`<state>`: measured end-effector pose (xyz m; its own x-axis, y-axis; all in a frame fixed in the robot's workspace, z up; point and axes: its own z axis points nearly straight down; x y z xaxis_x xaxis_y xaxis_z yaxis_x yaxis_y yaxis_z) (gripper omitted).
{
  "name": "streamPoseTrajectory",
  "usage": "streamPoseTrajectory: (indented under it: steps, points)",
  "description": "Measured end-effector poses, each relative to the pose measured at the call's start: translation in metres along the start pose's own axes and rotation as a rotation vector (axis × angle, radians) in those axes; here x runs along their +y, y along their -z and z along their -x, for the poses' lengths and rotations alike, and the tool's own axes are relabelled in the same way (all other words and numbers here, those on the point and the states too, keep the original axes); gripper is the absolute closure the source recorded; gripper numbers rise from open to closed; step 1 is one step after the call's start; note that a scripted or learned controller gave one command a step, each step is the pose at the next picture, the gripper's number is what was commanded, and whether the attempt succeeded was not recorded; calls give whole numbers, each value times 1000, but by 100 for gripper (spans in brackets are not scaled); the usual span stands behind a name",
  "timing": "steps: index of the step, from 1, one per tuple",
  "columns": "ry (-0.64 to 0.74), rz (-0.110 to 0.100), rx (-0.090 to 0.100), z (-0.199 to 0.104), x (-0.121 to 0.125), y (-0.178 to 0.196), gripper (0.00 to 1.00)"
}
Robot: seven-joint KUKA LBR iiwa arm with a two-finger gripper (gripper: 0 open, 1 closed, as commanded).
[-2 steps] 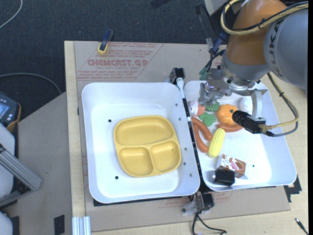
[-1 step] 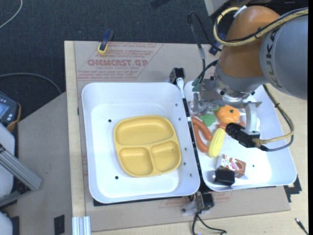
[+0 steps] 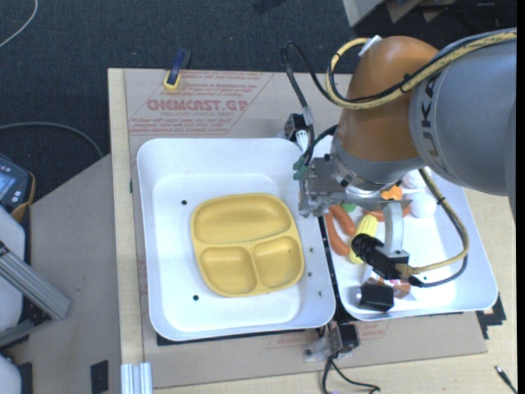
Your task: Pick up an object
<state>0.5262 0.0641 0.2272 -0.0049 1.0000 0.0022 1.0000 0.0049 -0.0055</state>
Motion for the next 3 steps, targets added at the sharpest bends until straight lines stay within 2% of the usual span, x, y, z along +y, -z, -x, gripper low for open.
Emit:
streamPoseTrajectory:
  steps: [1,2,3]
  points:
    - [-6,1,-2,8,-15,-5,100]
    - [-2,7,-2,-10,-8,-1,100]
    - [-6,8,-2,7,-8,6,100]
